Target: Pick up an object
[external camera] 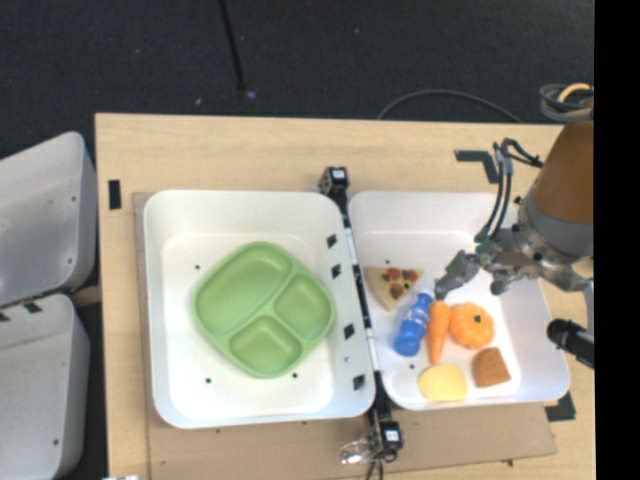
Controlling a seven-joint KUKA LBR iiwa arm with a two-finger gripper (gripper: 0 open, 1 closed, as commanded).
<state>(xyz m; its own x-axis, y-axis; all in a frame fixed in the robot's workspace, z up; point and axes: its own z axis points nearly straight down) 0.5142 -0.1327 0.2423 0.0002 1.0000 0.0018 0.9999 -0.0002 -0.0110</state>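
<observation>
Wooden bench (220, 153) bears two bins; green tray (263, 309) left, toy foods right; hand (478, 276) spread above, holding nothing.

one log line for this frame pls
gripper over right bin | jaws open, nothing held | nearest: carrot, pumpkin | left bin: green tray

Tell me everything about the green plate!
The green plate is pale green, looks like plastic, and has rounded corners. It has three compartments, one large and two smaller, with nothing in them. It lies flat, turned at a slant, near the middle of the left white bin. Nothing else touches it.
</observation>
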